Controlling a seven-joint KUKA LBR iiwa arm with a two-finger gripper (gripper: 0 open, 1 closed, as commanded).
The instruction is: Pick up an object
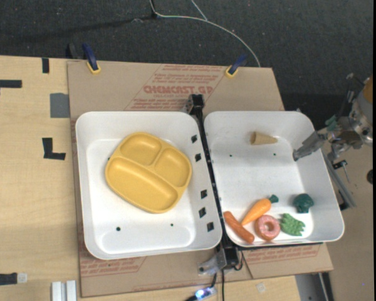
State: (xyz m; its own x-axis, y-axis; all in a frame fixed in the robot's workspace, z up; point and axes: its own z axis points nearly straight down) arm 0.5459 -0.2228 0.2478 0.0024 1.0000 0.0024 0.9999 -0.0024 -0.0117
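The grey gripper (308, 147) is hovering at the right white bin's (238, 127) far edge, its state impossible to tell; toy foods, including an orange plastic carrot (257, 210), are lying clustered in the near corner, awaiting picking.

1. Red print on the brown cardboard sheet (175, 86) behind the two bins reads "CHEMCAST GP", running at a slight slant.
2. Smaller red lines sit above and below that word on the same sheet, too small to read.
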